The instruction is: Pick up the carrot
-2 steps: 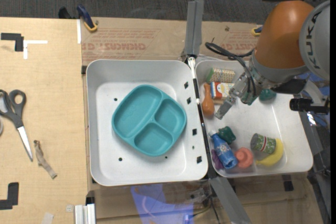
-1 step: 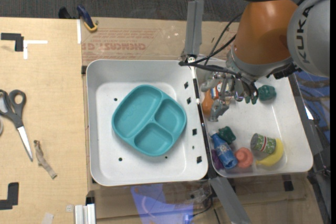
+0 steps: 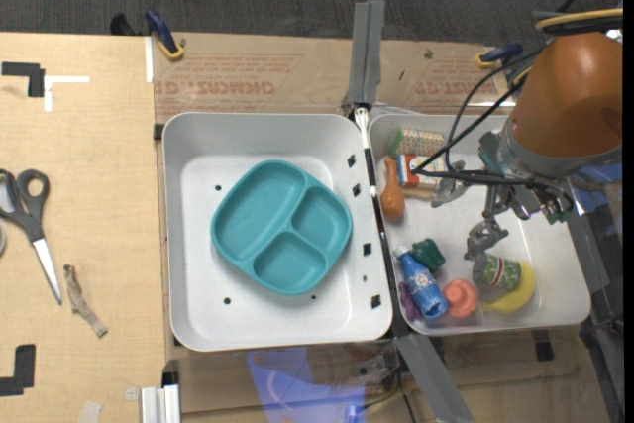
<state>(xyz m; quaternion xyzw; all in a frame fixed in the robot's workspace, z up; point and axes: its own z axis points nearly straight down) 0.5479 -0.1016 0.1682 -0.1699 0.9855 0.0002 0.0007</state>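
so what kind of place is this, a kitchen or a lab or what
Most likely a robotics lab bench, not a kitchen: the arm's gripper hangs over a white bin of toy food, including a carrot, and clamps hold cardboard at the bench edge.

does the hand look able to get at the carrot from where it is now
Probably yes. The carrot lies against the right bin's left wall with its top uncovered, and the hand hangs over the same bin, further right. The wall beside it leaves little room on that side, so a grasp may be awkward.
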